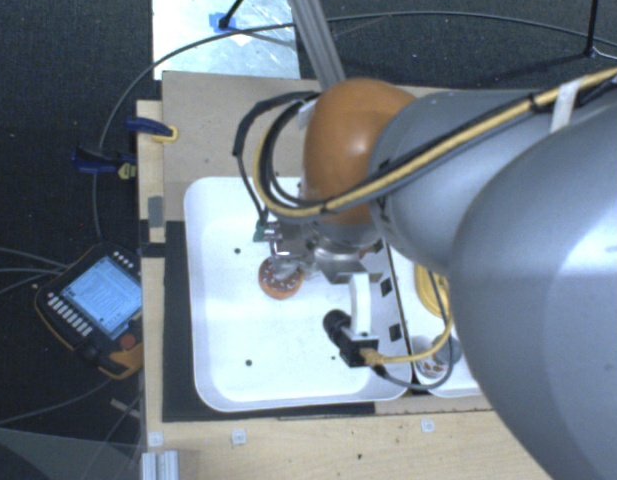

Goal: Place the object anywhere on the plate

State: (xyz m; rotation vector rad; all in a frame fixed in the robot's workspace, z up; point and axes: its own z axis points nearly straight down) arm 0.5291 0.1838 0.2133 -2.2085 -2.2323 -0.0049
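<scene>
Round brown object (280, 280) directly under pincer (282, 255)

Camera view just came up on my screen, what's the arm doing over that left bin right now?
The grey arm reaches in from the right and hangs low over the left white bin. Its gripper sits right above a small round brownish object lying on the bin floor. I cannot tell from here whether it has hold of it. The arm covers most of the right bin.

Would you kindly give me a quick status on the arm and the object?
Gripper low in left bin, directly above small brown round object. Grasp unconfirmed. Arm covers most of right bin.
</scene>
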